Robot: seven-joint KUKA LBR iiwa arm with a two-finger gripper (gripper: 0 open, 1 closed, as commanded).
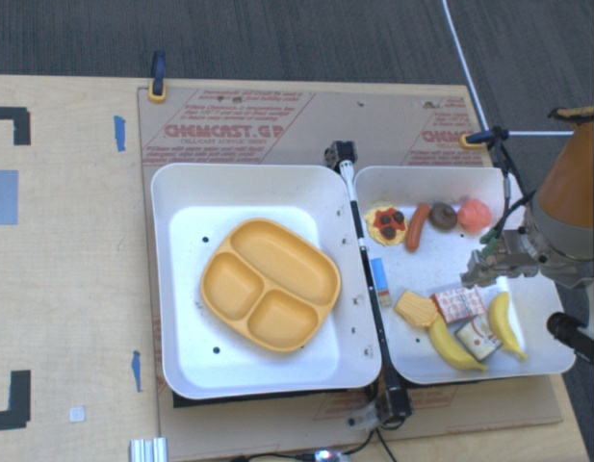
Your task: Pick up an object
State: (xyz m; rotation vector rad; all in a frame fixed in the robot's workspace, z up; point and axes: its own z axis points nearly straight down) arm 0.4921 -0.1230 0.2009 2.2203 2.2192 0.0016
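Observation:
The right bin (441, 176) holds several toy foods. A small pizza (387, 225), a sausage (417, 226), a chocolate donut (443, 217) and a pink ball (476, 213) lie along its far side. Nearer the front lie a cracker (416, 308), a pink-and-white packet (460, 303), a small carton (476, 337) and two bananas (451, 346) (508, 323). My gripper (493, 266) hangs at the bin's right side, just above the packet and the upper banana. Nothing shows between its fingers.
The left bin (181, 258) holds a yellow three-compartment plate (270, 284). A blue strip (378, 279) lies by the divider between the bins. A thin white rod (460, 46) slants across the top right. Orange-and-blue clamps (158, 77) (481, 139) grip the board's far edge.

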